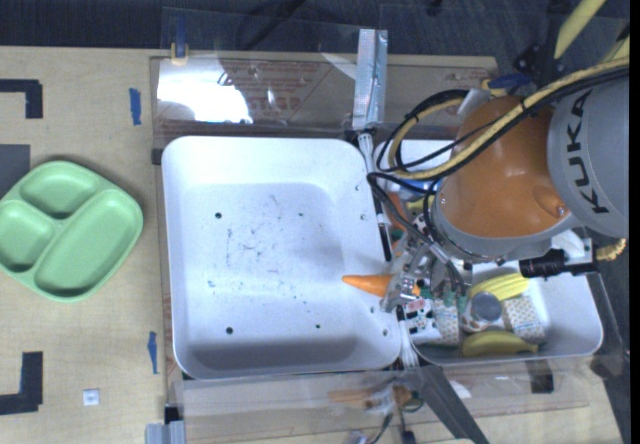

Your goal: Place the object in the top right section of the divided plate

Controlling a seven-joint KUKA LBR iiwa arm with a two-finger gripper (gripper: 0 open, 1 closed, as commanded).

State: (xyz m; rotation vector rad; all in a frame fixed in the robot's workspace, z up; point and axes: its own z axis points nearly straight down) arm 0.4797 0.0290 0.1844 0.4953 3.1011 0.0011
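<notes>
The green divided plate [68,229] lies on the wooden bench at the far left, outside the bins. An orange carrot-shaped toy [364,283] points left over the right edge of the left white bin [260,172]. Its thick end sits between the fingers of my gripper [392,287], which is shut on it. The gripper hangs below the orange wrist band, right at the wall between the two bins. Cables and the wrist hide much of the gripper body.
The right bin [580,332] holds several items under the arm: a yellow ridged piece [500,285], a yellow banana-like piece [497,342], a grey round object [486,308] and a beige block [524,318]. A clear plastic panel [270,82] stands behind the left bin.
</notes>
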